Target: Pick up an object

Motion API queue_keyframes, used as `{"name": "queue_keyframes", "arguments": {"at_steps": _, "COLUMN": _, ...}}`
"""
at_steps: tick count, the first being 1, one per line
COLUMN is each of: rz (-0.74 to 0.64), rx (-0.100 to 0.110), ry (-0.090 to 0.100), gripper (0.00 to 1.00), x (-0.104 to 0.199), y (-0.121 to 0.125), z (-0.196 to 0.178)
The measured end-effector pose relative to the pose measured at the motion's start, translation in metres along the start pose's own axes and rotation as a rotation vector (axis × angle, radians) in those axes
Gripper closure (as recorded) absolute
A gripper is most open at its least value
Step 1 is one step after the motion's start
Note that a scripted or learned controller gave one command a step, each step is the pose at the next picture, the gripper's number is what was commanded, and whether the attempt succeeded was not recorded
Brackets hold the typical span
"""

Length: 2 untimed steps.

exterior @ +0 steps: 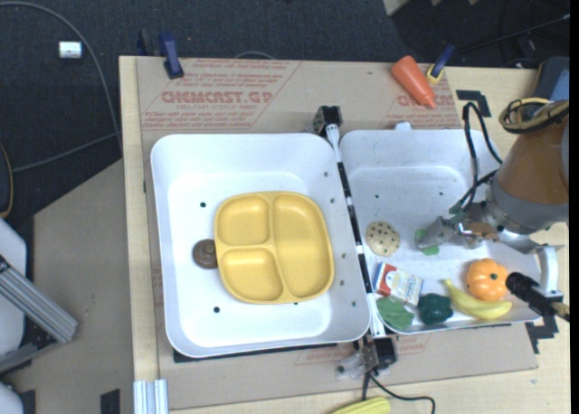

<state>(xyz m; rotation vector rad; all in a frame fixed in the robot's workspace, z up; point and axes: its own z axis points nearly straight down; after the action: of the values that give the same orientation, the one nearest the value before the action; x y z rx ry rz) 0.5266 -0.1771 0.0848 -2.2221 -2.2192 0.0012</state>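
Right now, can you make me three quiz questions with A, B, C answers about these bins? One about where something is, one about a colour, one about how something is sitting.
1. Where is the yellow tray?
A. In the left bin
B. In the right bin
C. On the carpet

2. What colour is the banana?
A. Blue
B. Yellow
C. Pink

3. How is the cookie sitting?
A. Stacked on the tray
B. Hanging in the air
C. Flat on the right bin's floor

Answers:
1. A, the tray fills the middle of the left bin.
2. B, the banana beside the orange pumpkin is yellow.
3. C, the cookie rests alone on the white floor near the divider.
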Motion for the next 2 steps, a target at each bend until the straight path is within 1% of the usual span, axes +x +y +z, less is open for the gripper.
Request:
{"name": "queue_keyframes", "arguments": {"at_steps": 1, "rz": -0.003, "rx": -0.003, "ry": 0.0, "gripper": 0.0, "x": 0.045, "y": 0.022, "z": 0.0}}
{"name": "queue_keyframes", "arguments": {"at_steps": 2, "rz": 0.0, "rx": -0.003, "ry": -0.002, "gripper": 0.0, "x": 0.013, "y": 0.018, "z": 0.0}}
